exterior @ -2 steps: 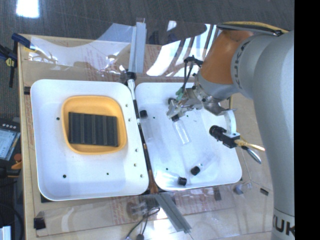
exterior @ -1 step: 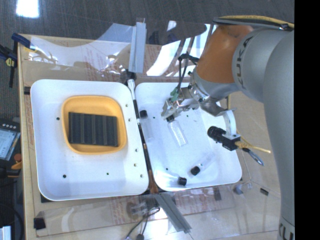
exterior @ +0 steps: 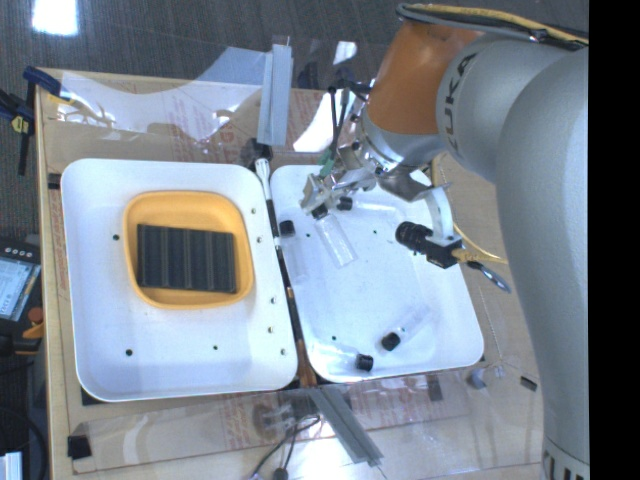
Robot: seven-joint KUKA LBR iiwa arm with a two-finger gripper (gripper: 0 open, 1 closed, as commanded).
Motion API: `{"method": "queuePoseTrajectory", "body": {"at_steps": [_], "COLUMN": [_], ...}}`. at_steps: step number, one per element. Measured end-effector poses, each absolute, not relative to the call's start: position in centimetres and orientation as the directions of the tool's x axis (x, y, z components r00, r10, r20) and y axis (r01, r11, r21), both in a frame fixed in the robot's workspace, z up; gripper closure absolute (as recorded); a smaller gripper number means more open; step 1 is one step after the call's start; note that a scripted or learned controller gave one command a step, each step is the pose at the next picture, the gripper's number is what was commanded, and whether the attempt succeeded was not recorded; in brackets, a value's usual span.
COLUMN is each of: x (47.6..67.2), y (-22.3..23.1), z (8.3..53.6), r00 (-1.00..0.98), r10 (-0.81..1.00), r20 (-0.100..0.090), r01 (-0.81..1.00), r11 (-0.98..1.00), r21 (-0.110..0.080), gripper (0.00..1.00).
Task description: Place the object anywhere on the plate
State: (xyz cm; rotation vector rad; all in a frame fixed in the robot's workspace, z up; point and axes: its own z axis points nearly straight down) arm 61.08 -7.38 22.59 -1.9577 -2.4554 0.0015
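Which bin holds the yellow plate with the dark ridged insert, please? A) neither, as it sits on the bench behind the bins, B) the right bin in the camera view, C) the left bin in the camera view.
C: the yellow plate lies inside the left bin, while the gripper is over the right bin.

A robotics lab, by the look of it: a big grey industrial arm (exterior: 520, 168) leans over a wooden bench (exterior: 150, 428) bearing two white bins (exterior: 100, 358), with loose cables (exterior: 285, 453) and metal brackets (exterior: 275, 93) around those bins.
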Motion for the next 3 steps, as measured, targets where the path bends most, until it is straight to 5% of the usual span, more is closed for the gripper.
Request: {"method": "queuePoseTrajectory", "body": {"at_steps": [1,2,3], "x": [61.9,60.7,60.7], "y": [-2.9,0.3,0.3], "z": [19.1,21.6,21.6], "r00": [-0.34,-0.533,-0.533], "r10": [0.94,0.846,0.846], "r20": [0.002,0.002,0.001], "r01": [0.94,0.846,0.846], "r11": [0.34,0.533,0.533], "r21": [-0.005,-0.003,-0.003], "gripper": [1.0,1.0,0.0]}}
